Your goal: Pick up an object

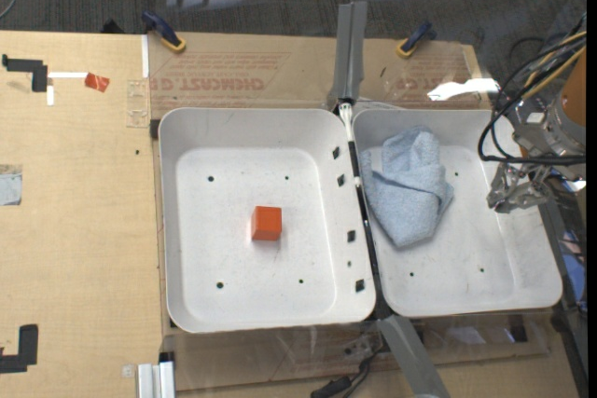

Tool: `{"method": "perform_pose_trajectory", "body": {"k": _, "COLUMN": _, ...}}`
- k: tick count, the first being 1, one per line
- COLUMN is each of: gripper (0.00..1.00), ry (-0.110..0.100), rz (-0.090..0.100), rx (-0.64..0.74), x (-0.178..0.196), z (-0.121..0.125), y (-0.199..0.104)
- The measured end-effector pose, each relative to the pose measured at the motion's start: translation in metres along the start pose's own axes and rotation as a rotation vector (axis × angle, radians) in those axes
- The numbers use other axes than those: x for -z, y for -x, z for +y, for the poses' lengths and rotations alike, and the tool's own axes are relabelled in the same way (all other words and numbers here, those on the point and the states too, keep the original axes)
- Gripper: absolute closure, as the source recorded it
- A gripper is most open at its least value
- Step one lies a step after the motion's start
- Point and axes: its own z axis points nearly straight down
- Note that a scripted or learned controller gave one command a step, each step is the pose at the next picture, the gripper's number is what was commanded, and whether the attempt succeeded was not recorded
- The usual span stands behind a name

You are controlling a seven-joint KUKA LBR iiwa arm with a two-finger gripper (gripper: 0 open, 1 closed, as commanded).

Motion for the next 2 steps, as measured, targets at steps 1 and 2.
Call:
{"method": "perform_pose_trajectory", "body": {"k": 1, "gripper": 1.00, "ry": -0.001, "rz": -0.001, "rx": 0.270, "x": -0.0044, "z": -0.0697, "y": 0.0614}}
{"method": "perform_pose_trajectory", "body": {"k": 2, "gripper": 1.00, "ry": -0.001, "rz": -0.001, "rx": 0.550, "x": -0.0048, "z": -0.0696, "y": 0.0617}}
